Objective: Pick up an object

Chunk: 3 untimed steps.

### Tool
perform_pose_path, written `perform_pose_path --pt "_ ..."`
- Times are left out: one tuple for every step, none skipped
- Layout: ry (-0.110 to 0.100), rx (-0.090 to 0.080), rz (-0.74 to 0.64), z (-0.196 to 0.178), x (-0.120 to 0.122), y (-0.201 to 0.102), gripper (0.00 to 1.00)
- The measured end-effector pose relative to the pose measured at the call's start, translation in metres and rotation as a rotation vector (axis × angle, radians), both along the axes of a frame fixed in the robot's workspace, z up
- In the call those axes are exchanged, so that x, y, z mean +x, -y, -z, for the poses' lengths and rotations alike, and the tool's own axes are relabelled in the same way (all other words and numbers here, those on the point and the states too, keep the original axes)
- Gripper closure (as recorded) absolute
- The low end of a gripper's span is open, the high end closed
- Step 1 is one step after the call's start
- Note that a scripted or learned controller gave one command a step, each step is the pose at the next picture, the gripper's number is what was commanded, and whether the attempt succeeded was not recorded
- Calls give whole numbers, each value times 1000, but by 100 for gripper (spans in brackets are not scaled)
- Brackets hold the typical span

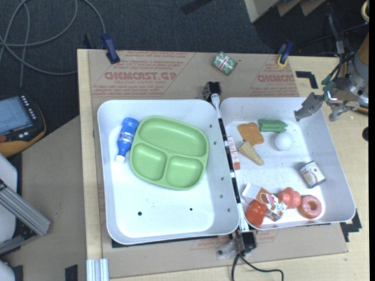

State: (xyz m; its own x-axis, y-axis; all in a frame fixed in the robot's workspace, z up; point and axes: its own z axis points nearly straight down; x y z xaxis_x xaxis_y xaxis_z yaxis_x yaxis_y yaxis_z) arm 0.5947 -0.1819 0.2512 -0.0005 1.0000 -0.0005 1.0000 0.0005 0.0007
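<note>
My gripper (323, 111) hangs over the far right corner of the right bin (334, 157), open, with nothing between its fingers. Below and to its left in that bin lie a green pickle-shaped piece (272, 125), a white ball (283, 141), an orange toast slice (251, 133) and a tan cone (252, 153). A small can (311, 173) lies near the right wall. At the front of the bin sit a red toy (290, 196), a pink donut (310, 206), a printed packet (270, 204) and a red-orange tomato (255, 213).
The left bin (158, 215) holds a green divided plate (169, 152) and a blue bottle (125, 136) by its left side. A small green wrapped item (224, 62) lies on the bench behind the bins. Blue clamps (109, 48) grip the far bench edge.
</note>
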Motion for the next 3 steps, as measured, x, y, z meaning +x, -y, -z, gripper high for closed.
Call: perform_pose_path --pt "-2 1 -1 97 58 -14 0" --pt "-1 1 -2 166 72 -43 0" --pt "-2 2 -1 166 54 -91 0"
